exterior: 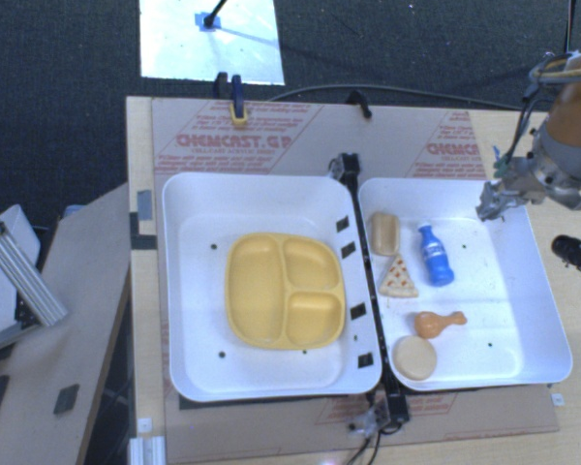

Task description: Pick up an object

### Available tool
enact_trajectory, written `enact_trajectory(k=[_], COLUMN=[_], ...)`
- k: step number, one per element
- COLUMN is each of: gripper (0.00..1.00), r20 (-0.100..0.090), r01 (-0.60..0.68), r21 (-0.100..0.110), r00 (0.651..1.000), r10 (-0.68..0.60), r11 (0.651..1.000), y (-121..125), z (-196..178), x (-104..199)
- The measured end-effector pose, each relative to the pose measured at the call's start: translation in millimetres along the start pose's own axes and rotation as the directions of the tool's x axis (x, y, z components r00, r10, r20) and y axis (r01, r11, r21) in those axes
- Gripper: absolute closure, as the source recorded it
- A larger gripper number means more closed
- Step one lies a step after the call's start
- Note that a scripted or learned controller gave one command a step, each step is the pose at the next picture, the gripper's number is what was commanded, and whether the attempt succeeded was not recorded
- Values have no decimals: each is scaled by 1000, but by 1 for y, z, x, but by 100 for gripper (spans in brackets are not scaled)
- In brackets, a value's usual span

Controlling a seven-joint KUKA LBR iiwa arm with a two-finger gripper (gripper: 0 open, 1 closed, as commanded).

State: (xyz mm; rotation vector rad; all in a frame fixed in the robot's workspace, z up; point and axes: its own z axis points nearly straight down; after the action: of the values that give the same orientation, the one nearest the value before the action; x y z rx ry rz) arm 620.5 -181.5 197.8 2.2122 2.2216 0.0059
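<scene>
Gripper [492,207] hovers over the right bin's [537,289] rim at about two o'clock of that bin; whether it is open or closed I cannot tell. Inside lie a blue bottle [434,254] near the centre, a bread roll [384,232] at ten o'clock, a pizza slice [398,278] at nine, a drumstick [436,324] at six and a round cookie [414,357] at seven. A yellow divided plate [285,290] sits in the left bin [194,260] on the counter [97,298].

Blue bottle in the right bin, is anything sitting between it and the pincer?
Nothing visible is. The pincer hangs over the right white bin's far right corner, and bare bin floor separates it from the blue plastic bottle. The other food toys lie beyond the bottle.
</scene>
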Motion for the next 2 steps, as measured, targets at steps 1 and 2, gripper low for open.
enact_trajectory(k=[1,2], gripper=[100,100], r20=[0,-1], r01=[0,0], r21=[1,2], r00=[1000,1000], r10=[0,0], r11=[1000,1000], y=[-2,-1], z=[-45,-68], x=[1,1])
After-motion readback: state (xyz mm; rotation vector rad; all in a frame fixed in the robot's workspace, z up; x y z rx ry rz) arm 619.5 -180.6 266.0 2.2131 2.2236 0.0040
